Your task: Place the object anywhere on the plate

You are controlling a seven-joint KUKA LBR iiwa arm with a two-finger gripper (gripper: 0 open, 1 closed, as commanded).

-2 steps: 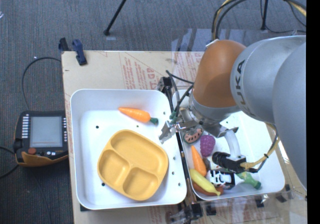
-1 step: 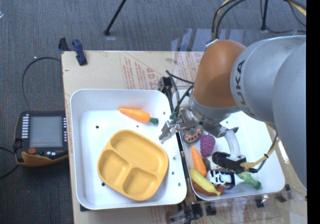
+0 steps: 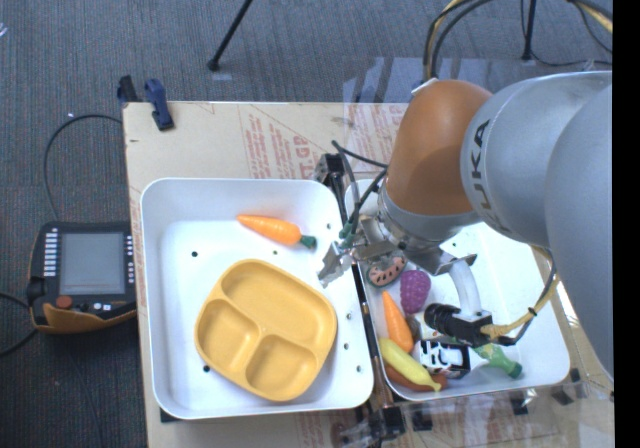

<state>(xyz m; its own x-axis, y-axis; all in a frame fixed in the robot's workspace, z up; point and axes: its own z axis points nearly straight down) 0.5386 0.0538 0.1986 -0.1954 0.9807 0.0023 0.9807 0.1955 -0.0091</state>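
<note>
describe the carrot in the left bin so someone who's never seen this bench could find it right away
Start at the left white bin, which holds a yellow divided plate. Just beyond the plate's far edge lies the carrot, flat on the bin floor. It is orange with a small green tip pointing toward the right bin.

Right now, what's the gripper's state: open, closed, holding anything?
Gripper: sits over the divide between the two bins, near the plate; open or closed cannot be told, and nothing is seen held between its fingers.
</note>
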